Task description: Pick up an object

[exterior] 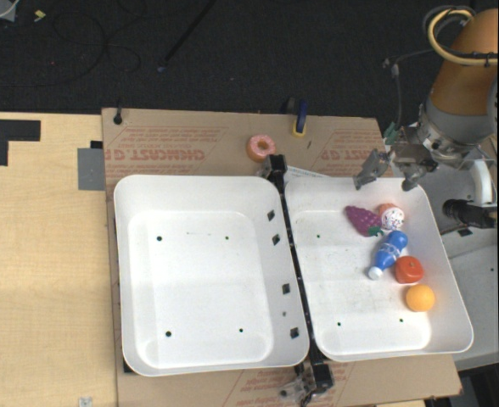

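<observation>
Tool (393, 170) poised above the far edge of the right bin (351, 346), its 2 fingers spread wide and holding nothing.

The arm (463, 75) enters from the right, and the tool hangs over the bin's back rim, apart from the objects. 5 small objects cluster in the right half of the right bin: a purple toy (363, 220) lies nearest the tool; a white speckled ball (392, 218) sits just beside it; a blue and white bottle (387, 255) lies tilted below them; a red-orange piece (409, 270) touches the bottle; an orange ball (419, 298) rests nearest the front. The left bin (139, 227) adjoins the right. A pink ring (261, 147) lies on the table (37, 270) behind the bins.
</observation>
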Tool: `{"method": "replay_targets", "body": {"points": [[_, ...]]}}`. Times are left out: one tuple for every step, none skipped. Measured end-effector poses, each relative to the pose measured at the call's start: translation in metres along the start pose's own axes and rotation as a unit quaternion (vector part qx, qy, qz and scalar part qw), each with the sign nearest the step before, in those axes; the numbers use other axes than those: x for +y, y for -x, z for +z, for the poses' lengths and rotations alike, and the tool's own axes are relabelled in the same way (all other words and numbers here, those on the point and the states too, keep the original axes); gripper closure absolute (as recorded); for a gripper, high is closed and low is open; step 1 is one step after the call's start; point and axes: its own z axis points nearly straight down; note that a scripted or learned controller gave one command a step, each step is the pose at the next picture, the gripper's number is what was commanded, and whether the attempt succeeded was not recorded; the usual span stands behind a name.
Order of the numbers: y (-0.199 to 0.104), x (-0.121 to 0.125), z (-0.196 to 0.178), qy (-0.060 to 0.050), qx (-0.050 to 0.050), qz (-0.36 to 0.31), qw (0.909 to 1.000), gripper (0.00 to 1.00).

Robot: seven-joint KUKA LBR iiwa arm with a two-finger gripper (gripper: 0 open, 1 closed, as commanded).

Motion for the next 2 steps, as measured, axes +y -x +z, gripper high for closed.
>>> {"method": "replay_targets", "body": {"points": [[0.033, 0.000, 0.171, -0.003, 0.003, 0.000, 1.0000, 0.00], [0.035, 0.001, 0.154, -0.003, 0.001, -0.001, 1.0000, 1.00]]}}
